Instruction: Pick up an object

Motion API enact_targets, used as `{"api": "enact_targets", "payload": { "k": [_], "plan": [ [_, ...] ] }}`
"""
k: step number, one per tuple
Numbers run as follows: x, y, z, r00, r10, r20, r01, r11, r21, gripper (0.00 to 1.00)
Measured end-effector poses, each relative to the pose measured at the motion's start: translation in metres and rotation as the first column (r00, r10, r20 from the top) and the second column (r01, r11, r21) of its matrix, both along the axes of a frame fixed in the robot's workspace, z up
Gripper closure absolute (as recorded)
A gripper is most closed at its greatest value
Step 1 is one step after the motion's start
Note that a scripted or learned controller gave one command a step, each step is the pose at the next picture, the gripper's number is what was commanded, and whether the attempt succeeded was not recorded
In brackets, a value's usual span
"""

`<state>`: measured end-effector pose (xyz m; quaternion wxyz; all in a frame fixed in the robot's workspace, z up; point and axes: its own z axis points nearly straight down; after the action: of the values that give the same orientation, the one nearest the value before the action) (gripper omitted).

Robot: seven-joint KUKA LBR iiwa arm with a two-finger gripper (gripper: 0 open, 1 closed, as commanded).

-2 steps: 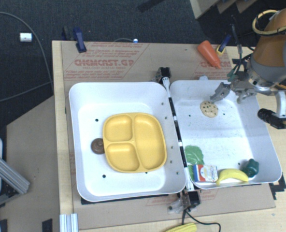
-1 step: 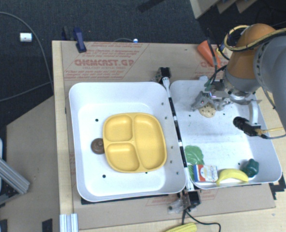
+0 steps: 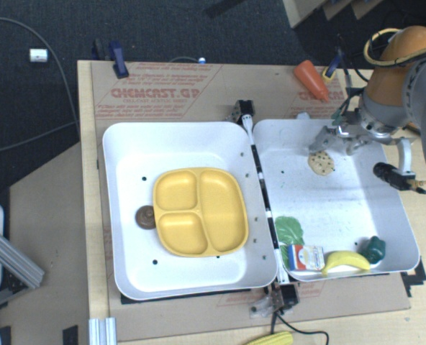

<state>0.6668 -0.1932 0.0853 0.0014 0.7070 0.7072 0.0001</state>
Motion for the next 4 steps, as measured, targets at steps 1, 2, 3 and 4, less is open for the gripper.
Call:
{"api": "enact_targets", "payload": {
  "k": [1, 2, 3, 4],
  "plan": [
    [-0.08, -0.003, 0.012, 1.0, 0.0, -0.003, 0.0, 1.0, 0.002, 0.0],
    [0.001, 0.058, 0.131, 1.0, 0.001, 0.001, -0.001, 1.0, 0.002, 0.0],
    [-0.015, 0.019, 0.03, 1.0, -0.001, -0.003, 0.001, 1.0, 0.001, 0.0],
    [-0.009, 0.024, 0.0, 1.0, 0.0, -0.004, 0.0, 1.0, 0.002, 0.0]
  ]
}}
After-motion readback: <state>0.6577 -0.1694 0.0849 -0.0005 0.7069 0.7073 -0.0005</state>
